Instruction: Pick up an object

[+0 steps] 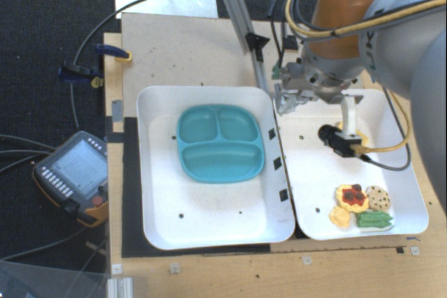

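The arm (pixel 412 31) consists of smooth, rounded grey housings. Above the wrist sits a glossy orange band (pixel 349 3) — domed in shape, with a bright highlight on top. Yellow and black cables (pixel 314 28) loop around the band and run along the housing. The wrist assembly (pixel 314 80) below is grey metal with small fittings. A white bracket (pixel 348 116) carries a black module (pixel 337 140) — a thin yellow cable trails from it.
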### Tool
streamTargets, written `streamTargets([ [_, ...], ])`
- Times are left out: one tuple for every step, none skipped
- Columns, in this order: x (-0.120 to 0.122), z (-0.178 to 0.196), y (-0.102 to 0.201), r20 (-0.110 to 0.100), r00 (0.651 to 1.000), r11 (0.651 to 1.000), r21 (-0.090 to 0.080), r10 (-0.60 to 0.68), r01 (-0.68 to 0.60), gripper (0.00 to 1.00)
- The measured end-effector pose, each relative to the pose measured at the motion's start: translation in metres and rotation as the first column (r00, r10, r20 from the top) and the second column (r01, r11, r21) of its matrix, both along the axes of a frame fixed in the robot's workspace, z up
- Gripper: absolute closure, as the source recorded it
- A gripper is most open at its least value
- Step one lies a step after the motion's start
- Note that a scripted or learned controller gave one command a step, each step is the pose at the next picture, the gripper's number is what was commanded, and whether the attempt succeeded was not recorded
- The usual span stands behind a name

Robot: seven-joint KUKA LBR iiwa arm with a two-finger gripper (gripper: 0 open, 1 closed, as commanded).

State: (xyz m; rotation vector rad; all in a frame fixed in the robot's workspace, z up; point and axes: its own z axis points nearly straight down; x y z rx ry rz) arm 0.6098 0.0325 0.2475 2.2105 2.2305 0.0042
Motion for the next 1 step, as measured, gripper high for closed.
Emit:
streamTargets([
  [-0.0193,-0.0091,0.0496,-0.003,1.0,1.0,-0.001,-0.002,0.002,1.0],
])
